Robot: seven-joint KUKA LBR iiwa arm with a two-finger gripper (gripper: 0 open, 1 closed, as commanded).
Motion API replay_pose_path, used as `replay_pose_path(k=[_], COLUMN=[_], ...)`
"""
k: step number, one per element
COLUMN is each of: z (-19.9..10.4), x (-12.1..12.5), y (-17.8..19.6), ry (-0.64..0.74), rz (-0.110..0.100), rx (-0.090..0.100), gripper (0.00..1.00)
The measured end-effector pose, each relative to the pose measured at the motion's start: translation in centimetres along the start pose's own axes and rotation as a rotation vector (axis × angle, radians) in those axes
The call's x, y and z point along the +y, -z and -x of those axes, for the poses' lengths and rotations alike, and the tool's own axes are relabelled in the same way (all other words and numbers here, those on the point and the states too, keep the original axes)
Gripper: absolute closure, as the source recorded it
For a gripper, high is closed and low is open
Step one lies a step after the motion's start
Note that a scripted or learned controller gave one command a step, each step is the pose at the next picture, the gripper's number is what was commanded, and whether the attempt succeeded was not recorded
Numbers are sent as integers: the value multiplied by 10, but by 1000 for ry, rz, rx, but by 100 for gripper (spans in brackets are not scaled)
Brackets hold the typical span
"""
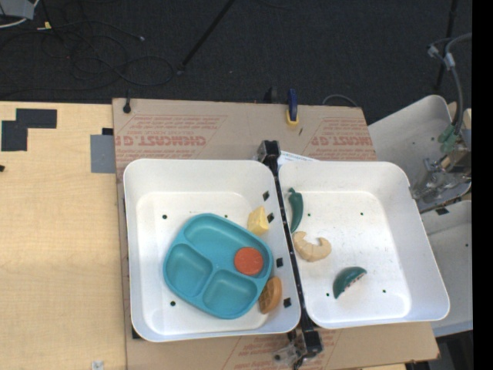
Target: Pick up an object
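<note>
The left bin (142, 206) holds a teal divided tray (192, 272) with an orange round piece (249, 261) lying on its right side. A yellow chunk (258, 221) sits just beyond the tray's upper right edge. A brown bread-like piece (269, 294) leans at the tray's lower right corner. In the right bin (400, 230) a dark green pepper shape (295, 208) lies against the divider. A beige curved piece (312, 247) lies below it. A teal-green wedge (348, 280) sits nearer the front.
A black divider strip (281, 230) runs between the two bins. Grey metal hardware and cables (443, 176) stand past the right bin's far right rim, over a pale plate (400, 133). Cardboard (200, 133) lies under the bins, and a wooden bench top (54, 230) extends left.
</note>
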State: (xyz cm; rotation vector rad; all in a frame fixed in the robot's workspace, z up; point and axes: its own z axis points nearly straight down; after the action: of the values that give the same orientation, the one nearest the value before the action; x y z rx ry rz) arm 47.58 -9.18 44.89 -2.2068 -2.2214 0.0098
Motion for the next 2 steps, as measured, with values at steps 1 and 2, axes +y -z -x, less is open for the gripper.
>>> replay_pose_path(k=[1, 2], z=[-40, -99], x=[0, 1], y=[58, -139], ry=[-2, -2], rz=[15, -7], rx=[-3, -2], gripper=[100, 100])
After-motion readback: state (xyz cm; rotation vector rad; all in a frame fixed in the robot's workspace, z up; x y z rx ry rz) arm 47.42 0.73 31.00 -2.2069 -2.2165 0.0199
